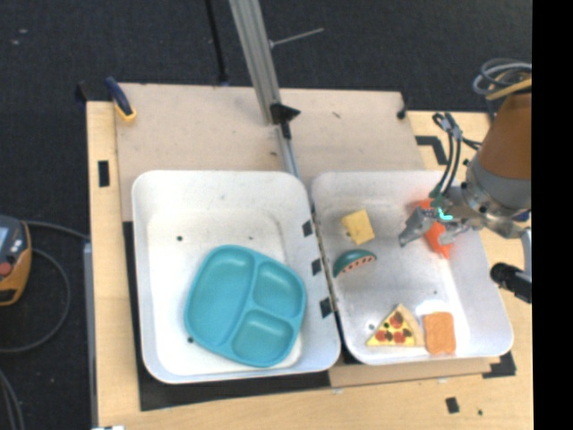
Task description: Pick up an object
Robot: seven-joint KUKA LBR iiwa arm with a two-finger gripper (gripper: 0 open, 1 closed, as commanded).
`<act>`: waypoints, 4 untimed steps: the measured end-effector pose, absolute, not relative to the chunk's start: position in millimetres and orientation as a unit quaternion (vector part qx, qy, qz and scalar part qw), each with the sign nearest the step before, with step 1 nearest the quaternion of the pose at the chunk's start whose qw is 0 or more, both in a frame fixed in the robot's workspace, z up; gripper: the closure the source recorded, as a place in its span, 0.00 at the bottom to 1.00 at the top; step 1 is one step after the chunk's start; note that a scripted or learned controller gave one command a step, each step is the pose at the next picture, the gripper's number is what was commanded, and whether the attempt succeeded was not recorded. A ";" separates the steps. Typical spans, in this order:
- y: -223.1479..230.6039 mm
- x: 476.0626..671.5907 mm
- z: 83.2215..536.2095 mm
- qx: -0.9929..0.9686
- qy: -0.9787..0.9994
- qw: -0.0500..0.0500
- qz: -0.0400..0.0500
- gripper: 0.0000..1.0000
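Fingers (428,227) at right of frame, closed on an orange object (437,237) above the right bin (466,325).

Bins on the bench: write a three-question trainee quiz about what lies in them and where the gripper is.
1. True or false: the blue divided plate lies in the left bin.
2. Which item lies nearest the gripper? A) pizza slice B) yellow block C) orange piece
3. Fill in: the orange sponge lies just to the ______ of the pizza slice, as the camera sees it, in the right bin.

Key: 1 true. 2 C; whether the gripper holds it cannot be told. 3 right.
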State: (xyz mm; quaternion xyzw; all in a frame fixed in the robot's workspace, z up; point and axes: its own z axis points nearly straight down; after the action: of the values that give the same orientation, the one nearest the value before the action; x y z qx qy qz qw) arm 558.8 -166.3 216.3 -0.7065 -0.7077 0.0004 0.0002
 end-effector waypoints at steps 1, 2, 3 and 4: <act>-166.3 559.2 216.9 -0.706 -0.708 0.000 0.000 0.00; -174.4 563.4 158.0 -0.707 -0.707 0.001 0.002 0.00; -175.1 562.7 105.0 -0.707 -0.707 0.001 0.001 0.00; -176.6 564.8 119.7 -0.708 -0.706 -0.002 -0.001 1.00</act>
State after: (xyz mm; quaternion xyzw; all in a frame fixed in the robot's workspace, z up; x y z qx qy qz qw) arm 564.8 -176.6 119.7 -0.7081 -0.7061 -0.0008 -0.0020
